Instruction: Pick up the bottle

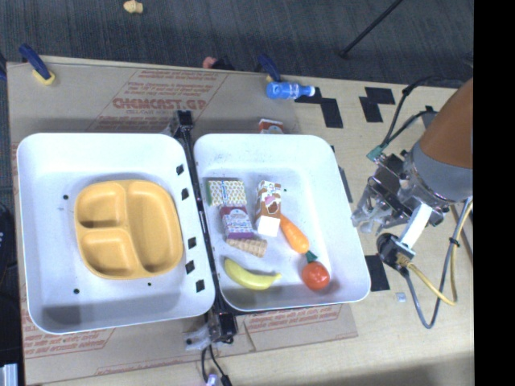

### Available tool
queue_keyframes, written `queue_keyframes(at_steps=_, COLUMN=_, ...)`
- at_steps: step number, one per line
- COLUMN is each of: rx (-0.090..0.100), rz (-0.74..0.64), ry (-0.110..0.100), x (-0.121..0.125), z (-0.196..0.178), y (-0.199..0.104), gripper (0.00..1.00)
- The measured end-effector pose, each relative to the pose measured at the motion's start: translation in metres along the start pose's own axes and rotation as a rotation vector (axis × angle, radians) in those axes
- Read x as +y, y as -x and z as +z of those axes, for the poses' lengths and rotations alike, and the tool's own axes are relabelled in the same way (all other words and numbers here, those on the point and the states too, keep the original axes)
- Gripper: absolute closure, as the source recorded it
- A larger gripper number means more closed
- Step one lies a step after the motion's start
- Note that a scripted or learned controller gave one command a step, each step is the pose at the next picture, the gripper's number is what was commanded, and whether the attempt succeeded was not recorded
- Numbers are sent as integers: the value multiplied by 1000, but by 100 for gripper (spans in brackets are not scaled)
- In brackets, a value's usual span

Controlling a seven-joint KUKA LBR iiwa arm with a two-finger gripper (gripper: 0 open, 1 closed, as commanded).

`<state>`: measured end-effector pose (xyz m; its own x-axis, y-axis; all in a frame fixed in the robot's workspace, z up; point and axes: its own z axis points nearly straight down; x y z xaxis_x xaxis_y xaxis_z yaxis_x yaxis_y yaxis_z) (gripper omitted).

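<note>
Bottle (pixel 269 203) stands in right bin (pixel 342 240), well left of gripper (pixel 372 212), which hangs outside the rim; jaw state unclear. Carrot (pixel 294 236), tomato (pixel 315 275) between them; banana (pixel 249 274), wafer (pixel 245 247), packets (pixel 226 191) crowd it.

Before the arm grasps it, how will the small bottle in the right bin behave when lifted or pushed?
The bottle seems to lie on its side, so a push may roll it. It looks small, so it is probably light. The carrot lies close beside it and may shift with it.
</note>
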<state>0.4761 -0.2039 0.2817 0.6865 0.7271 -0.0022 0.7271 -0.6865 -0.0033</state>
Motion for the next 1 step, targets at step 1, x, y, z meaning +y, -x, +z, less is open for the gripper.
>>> queue_keyframes(at_steps=1, rx=1, rz=347, ry=0, x=0, z=11, y=0, gripper=100)
